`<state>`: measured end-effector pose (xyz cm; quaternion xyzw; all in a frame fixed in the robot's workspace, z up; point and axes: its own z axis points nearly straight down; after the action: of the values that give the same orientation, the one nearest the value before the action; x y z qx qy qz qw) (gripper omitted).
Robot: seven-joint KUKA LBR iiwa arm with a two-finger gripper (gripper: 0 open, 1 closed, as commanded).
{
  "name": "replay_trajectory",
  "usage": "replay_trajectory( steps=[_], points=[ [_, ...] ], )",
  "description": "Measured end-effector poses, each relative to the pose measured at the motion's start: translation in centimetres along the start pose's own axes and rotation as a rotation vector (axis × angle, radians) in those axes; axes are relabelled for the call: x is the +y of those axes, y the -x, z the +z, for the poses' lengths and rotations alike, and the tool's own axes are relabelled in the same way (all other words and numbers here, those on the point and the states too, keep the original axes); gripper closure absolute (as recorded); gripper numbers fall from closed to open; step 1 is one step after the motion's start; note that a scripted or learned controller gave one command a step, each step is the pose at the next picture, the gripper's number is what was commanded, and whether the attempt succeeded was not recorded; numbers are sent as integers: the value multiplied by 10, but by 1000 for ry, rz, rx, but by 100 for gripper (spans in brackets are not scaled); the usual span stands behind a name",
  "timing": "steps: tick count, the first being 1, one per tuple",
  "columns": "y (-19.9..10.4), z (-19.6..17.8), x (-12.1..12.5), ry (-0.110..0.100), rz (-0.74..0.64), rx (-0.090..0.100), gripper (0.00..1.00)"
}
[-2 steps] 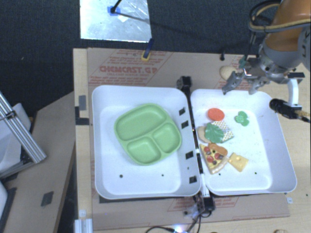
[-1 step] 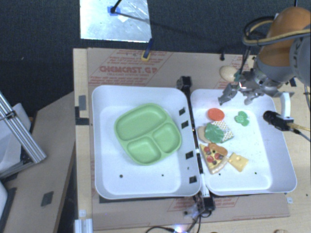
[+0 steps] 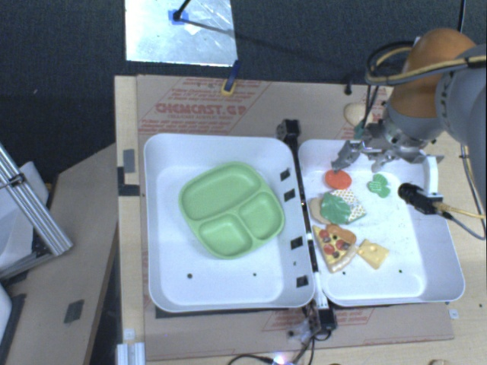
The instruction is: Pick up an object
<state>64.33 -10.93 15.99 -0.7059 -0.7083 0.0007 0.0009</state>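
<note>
Currently the end effector (image 3: 364,152) hovers spread over the right bin (image 3: 437,276), pinching nothing, seemingly lining up on the red disc (image 3: 338,179) just below. Nearby lie 4 more toys, including a pizza slice (image 3: 335,245).

Silver foil sheet (image 3: 180,20) beyond bench.
</note>
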Motion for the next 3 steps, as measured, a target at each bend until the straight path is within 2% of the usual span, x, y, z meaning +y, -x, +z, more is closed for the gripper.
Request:
replay_trajectory(
  steps=[1,2,3],
  points=[
    [9,54,-4,0,3,0,0],
    [9,76,-3,2,2,0,0],
    [9,64,-2,4,2,0,100]
  ],
)
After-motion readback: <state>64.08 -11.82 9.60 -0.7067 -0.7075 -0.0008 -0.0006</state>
